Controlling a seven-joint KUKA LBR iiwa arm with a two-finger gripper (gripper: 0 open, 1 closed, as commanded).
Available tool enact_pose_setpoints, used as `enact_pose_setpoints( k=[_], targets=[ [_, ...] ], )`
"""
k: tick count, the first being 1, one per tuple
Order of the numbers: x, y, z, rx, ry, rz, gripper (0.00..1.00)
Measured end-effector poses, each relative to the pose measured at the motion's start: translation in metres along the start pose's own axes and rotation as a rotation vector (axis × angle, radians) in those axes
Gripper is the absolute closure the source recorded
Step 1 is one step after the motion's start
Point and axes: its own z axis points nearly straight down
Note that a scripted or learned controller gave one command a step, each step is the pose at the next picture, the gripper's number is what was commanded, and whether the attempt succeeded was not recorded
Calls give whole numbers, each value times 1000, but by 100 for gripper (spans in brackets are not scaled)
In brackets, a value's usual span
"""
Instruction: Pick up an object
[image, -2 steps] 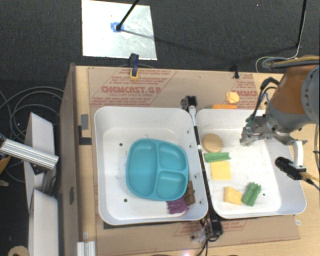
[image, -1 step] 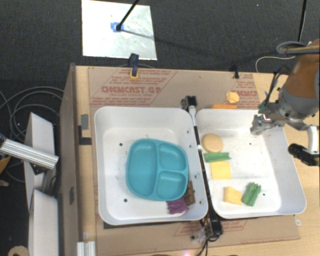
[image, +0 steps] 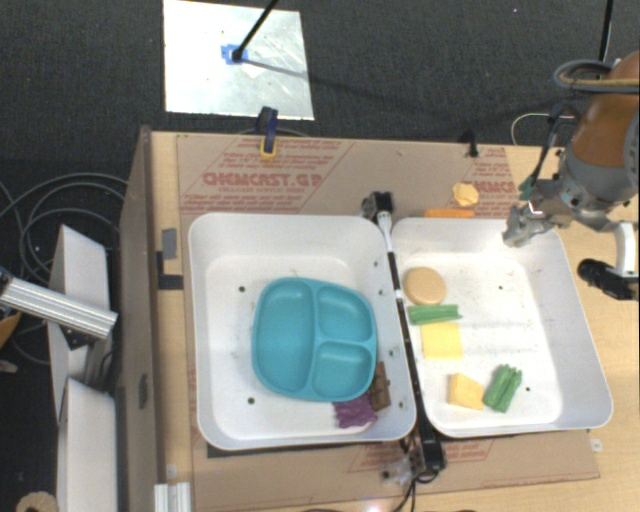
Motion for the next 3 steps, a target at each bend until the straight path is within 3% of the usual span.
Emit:
enact_pose_setpoints(
  k=[1,2,3],
  targets=[
    [-22,12,-5,0,-1,4,100],
    [-27,-27,-18,4,1,6,100],
    [24,-41,-25,4,3,-2,100]
  ],
)
